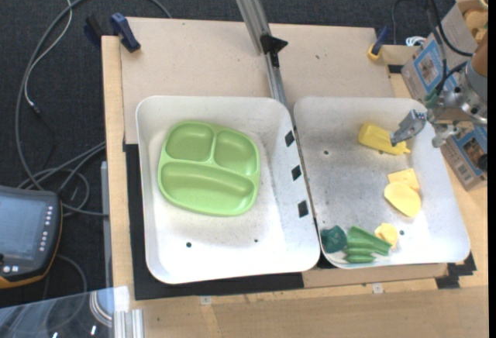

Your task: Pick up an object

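Two shallow white bins are set side by side on a pale, matte surface (201,57). Both bin floors are speckled with dark grit.

Left bin (155,251): one green plate (208,168), smooth plastic, rounded-square, divided into three compartments.

Right bin (341,174): a yellow block (377,138), angular, at about 1 o'clock in the bin; a pale yellow wedge (404,195), flat-faced, at 3 o'clock; a small yellow piece (386,233) and a cluster of green pieces (355,242) (one rounded, the others elongated) at 6 o'clock, near the rim.

Tool (425,131): grey metal, two fingers seen spread apart, the nearer fingertip just beside the yellow block's right end; nothing is seen gripped between them.

Printed labels are carried on the arm's fittings at the right edge; no writing can be read.
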`<act>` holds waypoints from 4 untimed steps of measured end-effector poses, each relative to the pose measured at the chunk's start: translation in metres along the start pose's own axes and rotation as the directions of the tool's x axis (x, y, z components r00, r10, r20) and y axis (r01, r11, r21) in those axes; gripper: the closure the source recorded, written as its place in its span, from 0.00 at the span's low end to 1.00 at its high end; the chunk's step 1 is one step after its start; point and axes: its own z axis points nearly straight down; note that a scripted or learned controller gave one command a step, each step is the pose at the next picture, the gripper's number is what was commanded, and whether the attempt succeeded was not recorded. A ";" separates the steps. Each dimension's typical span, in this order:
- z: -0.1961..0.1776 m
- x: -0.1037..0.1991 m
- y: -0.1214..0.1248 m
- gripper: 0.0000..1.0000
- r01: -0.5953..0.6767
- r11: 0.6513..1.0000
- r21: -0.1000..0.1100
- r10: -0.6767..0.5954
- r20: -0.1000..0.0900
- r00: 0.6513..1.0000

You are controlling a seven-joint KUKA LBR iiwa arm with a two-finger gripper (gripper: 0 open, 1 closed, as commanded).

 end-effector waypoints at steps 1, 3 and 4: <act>0.133 0.064 -0.012 0.00 0.002 1.000 0.007 -0.002 -0.004 1.000; 0.024 0.209 -0.099 0.00 0.006 1.000 -0.011 -0.006 0.000 1.000; 0.082 0.251 -0.099 0.00 -0.014 1.000 -0.013 0.014 0.017 1.000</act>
